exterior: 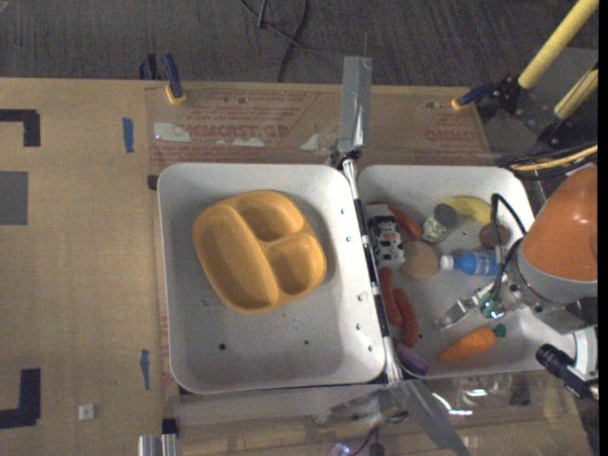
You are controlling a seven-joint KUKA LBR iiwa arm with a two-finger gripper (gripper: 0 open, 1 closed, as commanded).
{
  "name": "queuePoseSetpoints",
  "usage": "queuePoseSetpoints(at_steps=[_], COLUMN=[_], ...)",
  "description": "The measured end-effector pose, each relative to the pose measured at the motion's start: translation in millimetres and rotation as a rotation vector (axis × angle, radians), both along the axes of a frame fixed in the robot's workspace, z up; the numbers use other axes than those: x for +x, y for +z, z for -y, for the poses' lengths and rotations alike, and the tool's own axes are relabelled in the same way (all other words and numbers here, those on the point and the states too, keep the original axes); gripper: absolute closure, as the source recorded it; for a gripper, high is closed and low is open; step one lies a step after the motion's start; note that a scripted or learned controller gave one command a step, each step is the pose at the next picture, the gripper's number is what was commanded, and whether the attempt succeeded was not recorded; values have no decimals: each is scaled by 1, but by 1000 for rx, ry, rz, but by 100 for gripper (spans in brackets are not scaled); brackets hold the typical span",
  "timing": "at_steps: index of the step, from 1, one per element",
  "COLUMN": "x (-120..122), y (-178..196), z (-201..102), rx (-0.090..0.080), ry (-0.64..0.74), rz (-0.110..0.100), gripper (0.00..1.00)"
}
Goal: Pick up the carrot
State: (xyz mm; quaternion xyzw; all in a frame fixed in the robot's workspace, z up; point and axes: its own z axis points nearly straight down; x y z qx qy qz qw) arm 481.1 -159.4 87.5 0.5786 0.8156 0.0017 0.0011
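The carrot [467, 347], orange with a green stub at its right end, lies flat near the front of the right bin [432, 180]. My gripper [460, 313] hangs just above and behind the carrot, pointing left, with the grey arm and its orange band [567, 236] coming in from the right. A small gap shows between the gripper's tip and the carrot. Nothing is seen held.
Crowding the right bin are a banana [472, 206], a small jar [439, 222], a clear bottle [470, 263], a brown ball [420, 260], a cow-patterned toy [385, 238], red sausages [403, 313] and a purple piece [414, 359]. A yellow divided dish [258, 250] sits in the left bin [190, 350].
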Motion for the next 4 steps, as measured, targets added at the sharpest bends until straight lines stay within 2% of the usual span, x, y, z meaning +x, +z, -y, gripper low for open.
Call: queuePoseSetpoints(at_steps=[2, 3, 4], x=[0, 19, 21], y=[0, 29, 153], z=[1, 11, -50], rx=[0, -3, -2], ry=[35, 137, -22], rz=[2, 1, -1], gripper=[0, 0, 0])
